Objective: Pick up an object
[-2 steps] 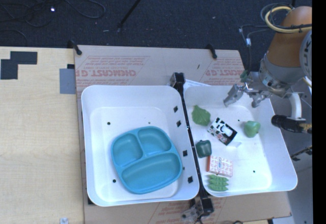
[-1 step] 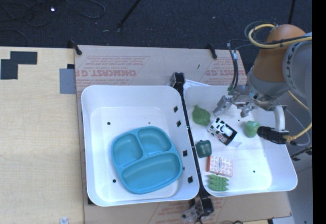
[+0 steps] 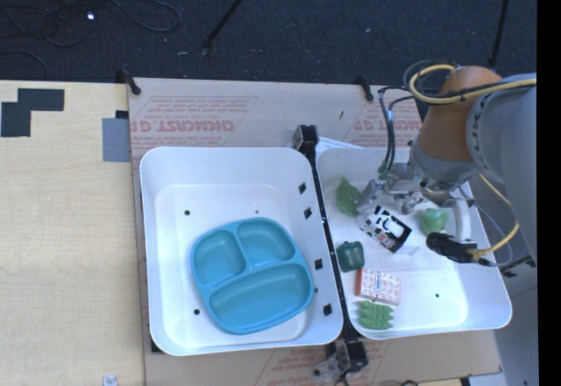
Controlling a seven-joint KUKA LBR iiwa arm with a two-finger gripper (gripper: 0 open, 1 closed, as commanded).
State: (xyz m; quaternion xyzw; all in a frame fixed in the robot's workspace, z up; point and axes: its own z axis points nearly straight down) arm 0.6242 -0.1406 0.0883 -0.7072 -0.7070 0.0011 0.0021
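My gripper [image 3: 383,197] hangs low over the right bin [image 3: 456,305], on the grey arm with the orange band [image 3: 456,125]. A black-and-white patterned item [image 3: 388,229] lies just in front of it, touching or nearly so. To the gripper's left sits a light green piece [image 3: 348,196], and to its right a pale green piece [image 3: 433,219]. Nearer the front of the bin lie a dark green pepper [image 3: 351,254], a pink-and-white box [image 3: 379,285] and a green pea pod [image 3: 375,315]. I see nothing lifted off the bin floor.
The left bin [image 3: 166,200] holds a blue divided plate [image 3: 252,274]. A black divider [image 3: 320,226] runs between the two bins. A black cable end [image 3: 451,247] and yellow hoses trail from the arm over the right bin's far side.
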